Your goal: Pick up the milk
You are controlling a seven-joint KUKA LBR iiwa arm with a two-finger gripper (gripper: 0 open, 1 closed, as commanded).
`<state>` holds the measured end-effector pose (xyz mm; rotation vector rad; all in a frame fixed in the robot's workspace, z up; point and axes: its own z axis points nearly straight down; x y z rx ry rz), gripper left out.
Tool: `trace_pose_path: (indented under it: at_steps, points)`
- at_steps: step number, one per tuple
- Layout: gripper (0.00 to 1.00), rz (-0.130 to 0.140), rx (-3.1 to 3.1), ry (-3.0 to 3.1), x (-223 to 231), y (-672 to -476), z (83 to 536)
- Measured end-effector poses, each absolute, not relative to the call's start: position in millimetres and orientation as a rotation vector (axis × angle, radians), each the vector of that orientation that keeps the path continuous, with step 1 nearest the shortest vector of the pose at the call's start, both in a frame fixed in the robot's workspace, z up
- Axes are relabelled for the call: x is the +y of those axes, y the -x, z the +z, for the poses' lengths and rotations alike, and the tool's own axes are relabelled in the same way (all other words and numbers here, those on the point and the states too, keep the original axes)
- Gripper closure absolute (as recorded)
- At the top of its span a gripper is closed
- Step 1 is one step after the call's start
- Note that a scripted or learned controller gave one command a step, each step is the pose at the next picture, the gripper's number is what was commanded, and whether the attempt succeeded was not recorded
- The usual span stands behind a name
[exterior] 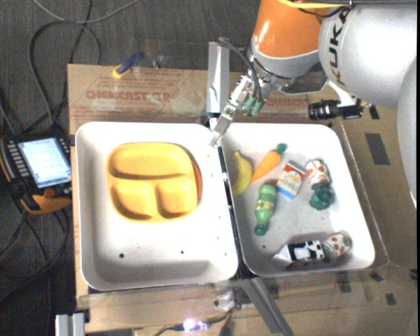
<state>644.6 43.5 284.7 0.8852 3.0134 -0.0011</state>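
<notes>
The end effector (224, 121) was positioned above the far edge of the bins, over the seam between them, with nothing seen between its parts; whether it was spread or pressed together could not be told. The milk (306, 252), a black-and-white carton, was found lying on its side near the front wall of the right bin (357, 187), touching a small can (338, 243). A banana (241, 171), a carrot (267, 163) and a green bottle (264, 207) were located farther back. A yellow tray (154, 180) was seated in the left bin (98, 250).
</notes>
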Motion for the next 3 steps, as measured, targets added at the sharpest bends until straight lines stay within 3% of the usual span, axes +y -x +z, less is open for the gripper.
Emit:
trace_pose_path:
  at_steps: [1, 2, 3]
  points:
    - [0.0, 0.001, 2.953, -1.067, 174, -645.4, 368]
    - [0.0, -0.004, 2.678, -1.637, 224, -646.5, 430]
    - [0.0, -0.006, 2.824, -1.382, 215, -625.8, 193]
